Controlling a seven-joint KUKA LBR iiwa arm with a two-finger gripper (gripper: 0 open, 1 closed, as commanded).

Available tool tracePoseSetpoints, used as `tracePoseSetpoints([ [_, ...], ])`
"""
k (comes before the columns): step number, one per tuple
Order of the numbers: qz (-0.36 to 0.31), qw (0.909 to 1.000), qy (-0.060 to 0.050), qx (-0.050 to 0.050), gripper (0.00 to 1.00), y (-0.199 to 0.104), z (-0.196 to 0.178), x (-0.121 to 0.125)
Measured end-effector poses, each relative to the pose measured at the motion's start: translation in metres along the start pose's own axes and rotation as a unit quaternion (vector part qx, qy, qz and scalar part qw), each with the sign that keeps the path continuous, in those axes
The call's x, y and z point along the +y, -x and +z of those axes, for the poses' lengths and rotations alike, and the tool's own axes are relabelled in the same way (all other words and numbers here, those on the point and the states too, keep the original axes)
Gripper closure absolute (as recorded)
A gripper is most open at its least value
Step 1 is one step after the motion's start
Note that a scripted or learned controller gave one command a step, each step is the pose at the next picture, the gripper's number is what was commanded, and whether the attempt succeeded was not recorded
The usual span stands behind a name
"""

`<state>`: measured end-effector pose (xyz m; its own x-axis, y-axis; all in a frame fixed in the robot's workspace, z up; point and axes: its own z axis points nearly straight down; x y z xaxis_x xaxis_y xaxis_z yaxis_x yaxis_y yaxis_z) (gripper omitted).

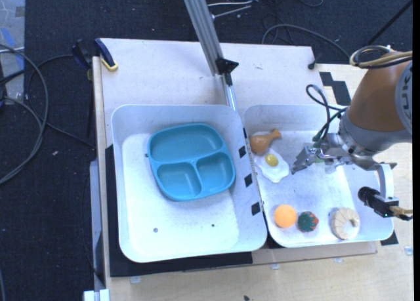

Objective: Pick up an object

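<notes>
Gripper w/ nothing held (right bin), near fried egg.

The arm runs off the picture at three o'clock. It hides part of the right bin's far wall. The jaws' state is too small to tell.

- I see bright, even overhead light; the white bins wash out slightly.
- Soft shadow under the blue tray.
- Dark floor loses detail.
- Mild softness overall; the arm looks a bit blurred.
</notes>
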<state>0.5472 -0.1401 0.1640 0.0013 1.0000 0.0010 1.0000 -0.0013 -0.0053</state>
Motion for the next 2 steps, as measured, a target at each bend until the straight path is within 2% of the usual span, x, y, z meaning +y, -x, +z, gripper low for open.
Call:
tracePoseSetpoints([
  [1, 0.000, 1.0000, 0.000, 0.000, 0.00, -0.005, 0.047, -0.007],
  [2, 0.000, 1.0000, 0.003, -0.001, 1.00, -0.005, 0.035, -0.006],
])
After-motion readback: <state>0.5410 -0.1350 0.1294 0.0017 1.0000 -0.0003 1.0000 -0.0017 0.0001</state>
